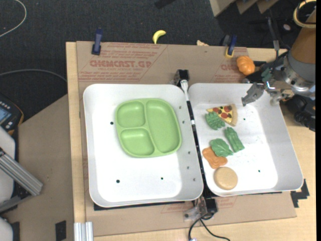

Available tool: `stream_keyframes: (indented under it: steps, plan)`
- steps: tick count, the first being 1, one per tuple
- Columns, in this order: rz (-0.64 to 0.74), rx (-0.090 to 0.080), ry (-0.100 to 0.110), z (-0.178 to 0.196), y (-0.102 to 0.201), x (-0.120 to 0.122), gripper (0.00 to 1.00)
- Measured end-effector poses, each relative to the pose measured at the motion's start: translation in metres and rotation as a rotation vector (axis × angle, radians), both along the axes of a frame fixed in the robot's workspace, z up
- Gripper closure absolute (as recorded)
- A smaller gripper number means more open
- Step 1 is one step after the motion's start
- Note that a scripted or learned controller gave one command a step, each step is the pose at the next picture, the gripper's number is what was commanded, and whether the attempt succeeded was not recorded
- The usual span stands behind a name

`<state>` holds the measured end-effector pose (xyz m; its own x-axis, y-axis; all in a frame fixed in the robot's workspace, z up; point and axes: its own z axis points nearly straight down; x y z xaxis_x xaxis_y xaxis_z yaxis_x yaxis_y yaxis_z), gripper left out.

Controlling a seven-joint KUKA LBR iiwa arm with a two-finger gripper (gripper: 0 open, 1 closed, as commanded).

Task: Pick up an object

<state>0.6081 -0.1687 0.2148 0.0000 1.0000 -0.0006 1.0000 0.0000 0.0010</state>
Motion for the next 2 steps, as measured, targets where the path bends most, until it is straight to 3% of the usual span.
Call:
stream_keyframes:
  steps: [1,2]
  plan:
    - [-0.001,0.005,0.013,-0.136,0.032,-0.035,0.00]
    - [0.005,0.002,0.000,-0.130,0.078,0.007,0.00]
